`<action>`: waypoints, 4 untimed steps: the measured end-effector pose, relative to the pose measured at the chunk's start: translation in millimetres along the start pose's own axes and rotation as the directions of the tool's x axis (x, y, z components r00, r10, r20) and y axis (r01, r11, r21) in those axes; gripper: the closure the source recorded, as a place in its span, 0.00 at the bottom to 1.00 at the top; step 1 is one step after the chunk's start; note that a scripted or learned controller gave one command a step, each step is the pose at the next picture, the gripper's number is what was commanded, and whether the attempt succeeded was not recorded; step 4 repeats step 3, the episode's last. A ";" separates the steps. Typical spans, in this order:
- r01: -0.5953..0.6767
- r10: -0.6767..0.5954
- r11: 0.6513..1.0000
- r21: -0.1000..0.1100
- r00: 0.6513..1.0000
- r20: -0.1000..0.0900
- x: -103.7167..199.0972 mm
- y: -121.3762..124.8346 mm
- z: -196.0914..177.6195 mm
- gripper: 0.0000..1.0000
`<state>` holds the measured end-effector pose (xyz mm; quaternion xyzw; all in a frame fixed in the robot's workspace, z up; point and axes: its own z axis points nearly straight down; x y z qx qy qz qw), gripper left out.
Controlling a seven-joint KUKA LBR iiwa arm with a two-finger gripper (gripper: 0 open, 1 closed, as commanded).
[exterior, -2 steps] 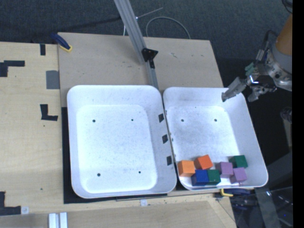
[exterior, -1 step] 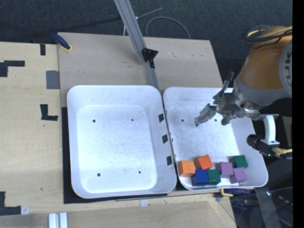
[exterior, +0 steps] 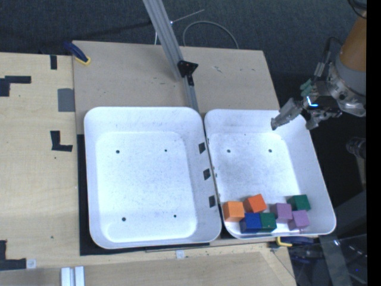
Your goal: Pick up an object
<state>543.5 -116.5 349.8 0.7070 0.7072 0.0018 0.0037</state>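
coloured blocks [exterior: 268,213], clustered, right bin's [exterior: 309,154] near edge

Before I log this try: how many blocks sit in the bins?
7, all in the right bin along its near edge: two orange, blue, two green, two purple. Others may hide behind them.
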 end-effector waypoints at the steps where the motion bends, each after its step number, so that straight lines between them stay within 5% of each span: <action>1: 0.005 -0.005 1.000 0.012 1.000 -0.004 57.9 -23.4 32.1 0.00; 2: -0.007 0.007 1.000 0.007 1.000 0.001 -47.3 -36.7 1.1 0.00; 4: -0.001 0.001 1.000 0.009 1.000 -0.001 -43.1 -35.8 2.3 0.00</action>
